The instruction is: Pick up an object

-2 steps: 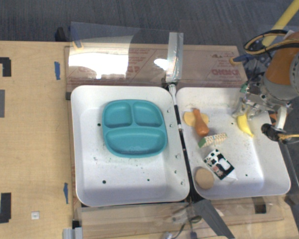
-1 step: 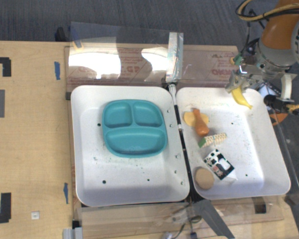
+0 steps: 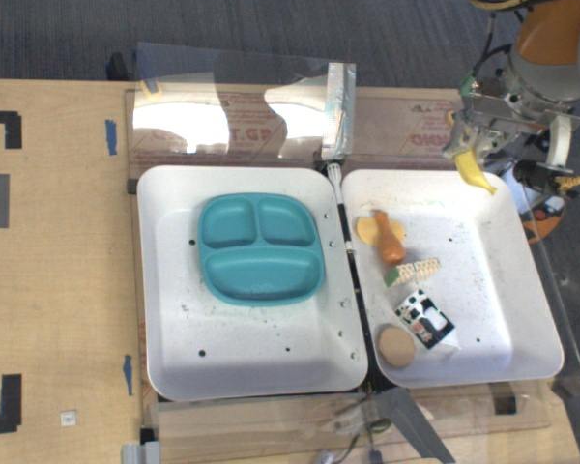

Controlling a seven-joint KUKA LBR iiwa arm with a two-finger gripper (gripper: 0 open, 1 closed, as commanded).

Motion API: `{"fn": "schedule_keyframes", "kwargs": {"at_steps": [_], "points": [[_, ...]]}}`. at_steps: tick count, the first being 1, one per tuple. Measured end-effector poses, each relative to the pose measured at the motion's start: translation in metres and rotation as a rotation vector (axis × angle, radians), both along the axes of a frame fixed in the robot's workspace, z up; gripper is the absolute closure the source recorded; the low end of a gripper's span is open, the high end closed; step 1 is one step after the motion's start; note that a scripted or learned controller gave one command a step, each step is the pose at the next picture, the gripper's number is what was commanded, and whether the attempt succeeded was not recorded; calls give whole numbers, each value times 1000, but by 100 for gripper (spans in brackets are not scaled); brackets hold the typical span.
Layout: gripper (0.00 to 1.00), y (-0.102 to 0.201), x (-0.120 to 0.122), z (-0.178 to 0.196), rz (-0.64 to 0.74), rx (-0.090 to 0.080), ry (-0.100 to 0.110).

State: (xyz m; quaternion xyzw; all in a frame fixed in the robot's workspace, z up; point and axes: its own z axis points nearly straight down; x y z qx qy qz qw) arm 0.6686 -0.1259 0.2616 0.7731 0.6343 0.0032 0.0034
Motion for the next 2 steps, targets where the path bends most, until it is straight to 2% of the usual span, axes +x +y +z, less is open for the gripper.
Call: {"fn": "schedule_keyframes", "kwargs": {"at_steps": [1, 2], "points": [[100, 69, -36, -46, -48, 4, 14], [100, 83, -49, -78, -372, 4, 15]]}}
